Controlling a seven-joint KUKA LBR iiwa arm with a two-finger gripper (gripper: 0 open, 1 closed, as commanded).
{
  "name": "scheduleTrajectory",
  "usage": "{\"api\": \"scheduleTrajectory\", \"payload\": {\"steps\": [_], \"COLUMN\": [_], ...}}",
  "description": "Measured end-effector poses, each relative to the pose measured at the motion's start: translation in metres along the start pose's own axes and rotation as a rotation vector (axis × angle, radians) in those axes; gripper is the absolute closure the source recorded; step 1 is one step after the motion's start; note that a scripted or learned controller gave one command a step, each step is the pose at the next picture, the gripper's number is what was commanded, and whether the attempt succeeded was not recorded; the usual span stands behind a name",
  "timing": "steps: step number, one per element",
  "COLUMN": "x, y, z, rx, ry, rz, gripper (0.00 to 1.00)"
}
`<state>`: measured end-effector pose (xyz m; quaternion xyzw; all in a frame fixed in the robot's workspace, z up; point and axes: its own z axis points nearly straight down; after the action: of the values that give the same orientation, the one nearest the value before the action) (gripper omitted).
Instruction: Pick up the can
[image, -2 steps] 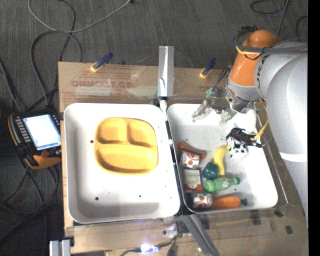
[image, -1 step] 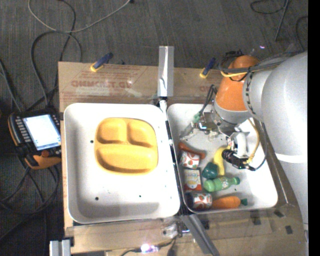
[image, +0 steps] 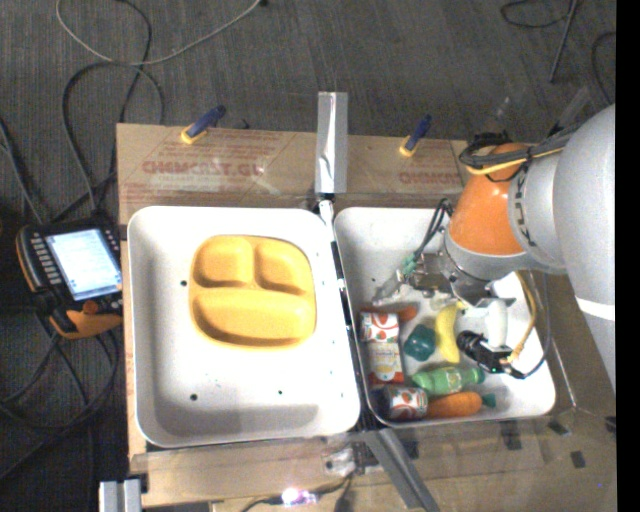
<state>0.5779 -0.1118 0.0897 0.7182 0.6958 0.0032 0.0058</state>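
In the right bin, a small red-and-white can stands by the left wall. A second red-and-white can lies on its side at the front edge. A white printed carton sits between them. My gripper hangs over the middle of the right bin, under the orange band, to the upper right of the standing can and apart from it. The wrist body hides most of the gripper.
Close around the cans lie a teal piece, a yellow fruit, a green bottle and an orange carrot. The left bin holds a yellow divided tray. A tablet lies off the bench's left.
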Motion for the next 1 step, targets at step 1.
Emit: {"api": "scheduleTrajectory", "payload": {"steps": [1], "x": [0.0137], "y": [-0.0298], "z": [-0.0009], "rx": [-0.004], "ry": [0.001], "rz": [0.093], "gripper": [0.0]}}
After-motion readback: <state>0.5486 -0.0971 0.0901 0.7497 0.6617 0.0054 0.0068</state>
